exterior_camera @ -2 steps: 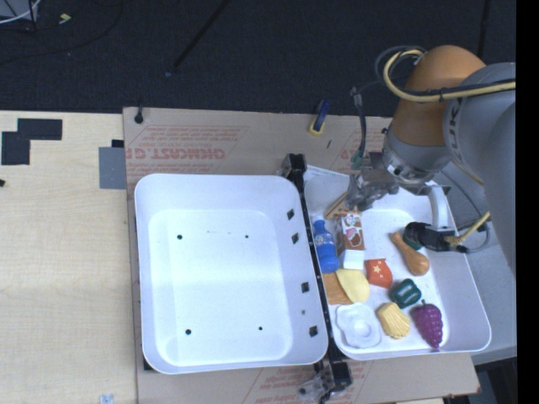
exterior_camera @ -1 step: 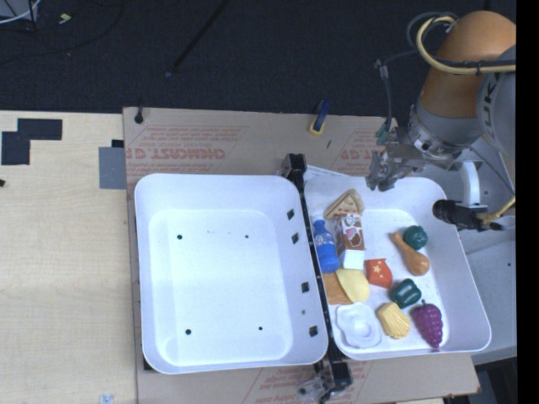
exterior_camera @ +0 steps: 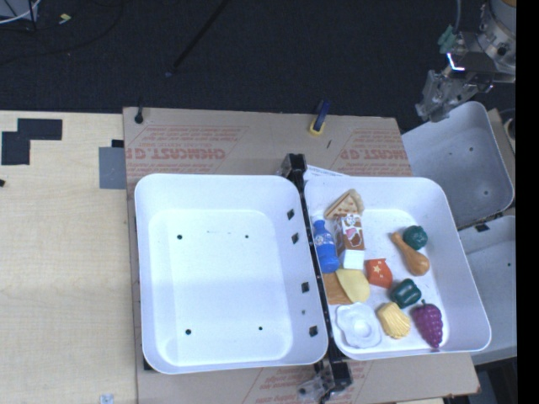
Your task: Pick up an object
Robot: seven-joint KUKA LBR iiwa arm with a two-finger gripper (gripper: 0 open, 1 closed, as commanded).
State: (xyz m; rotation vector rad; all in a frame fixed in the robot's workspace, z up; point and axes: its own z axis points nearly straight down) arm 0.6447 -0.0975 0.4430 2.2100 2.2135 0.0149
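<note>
Surveying right bin (exterior_camera: 459,251): found toy foods heaped inside, carrot (exterior_camera: 410,253) lying just right of orange block (exterior_camera: 378,273). Judged light, rigid, smooth plastic; best pinched across narrow mid-shaft. Gripper (exterior_camera: 444,87) parked well above bin's far corner, carrying nothing; jaw spacing unreadable.

Looks like a robot test lab, not a home. Two white bins (exterior_camera: 219,280) sit side by side on a brown cardboard sheet (exterior_camera: 253,146) w/ printed letters, on a light wood bench (exterior_camera: 59,268). Right bin (exterior_camera: 459,251) has small plastic toy food. Black floor behind has loose cables (exterior_camera: 34,7). A grey metal plate (exterior_camera: 467,162) w/ holes is at the right.
</note>
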